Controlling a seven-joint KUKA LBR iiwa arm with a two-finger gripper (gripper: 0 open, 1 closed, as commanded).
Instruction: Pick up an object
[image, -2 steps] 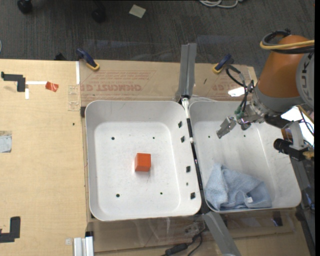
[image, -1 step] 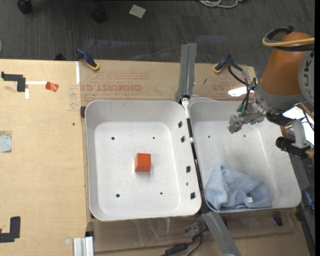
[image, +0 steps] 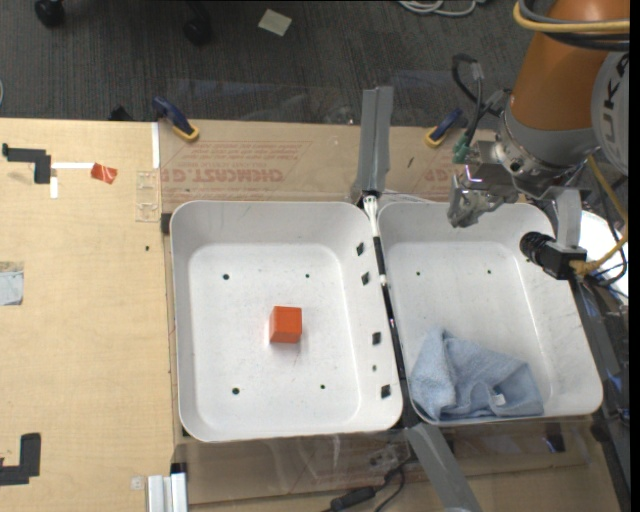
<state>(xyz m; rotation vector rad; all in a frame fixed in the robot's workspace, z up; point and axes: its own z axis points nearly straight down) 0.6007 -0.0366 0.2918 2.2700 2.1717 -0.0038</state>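
Orange block (image: 286, 325) sits alone mid-left bin (image: 200, 300), so you'd cross from the right bin's (image: 560, 330) far rim, where your gripper (image: 467, 205) hangs with fingers narrow, holding nothing.

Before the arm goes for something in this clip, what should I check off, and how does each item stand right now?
1. Orange block lies free in the left bin, away from the walls: ok.
2. Blue towel lies bunched in the right bin's near corner: ok.
3. End effector hangs above the right bin's far edge, touching neither item: ok.
4. Nothing seen in the end effector: ok.
5. Finger opening: cannot tell.
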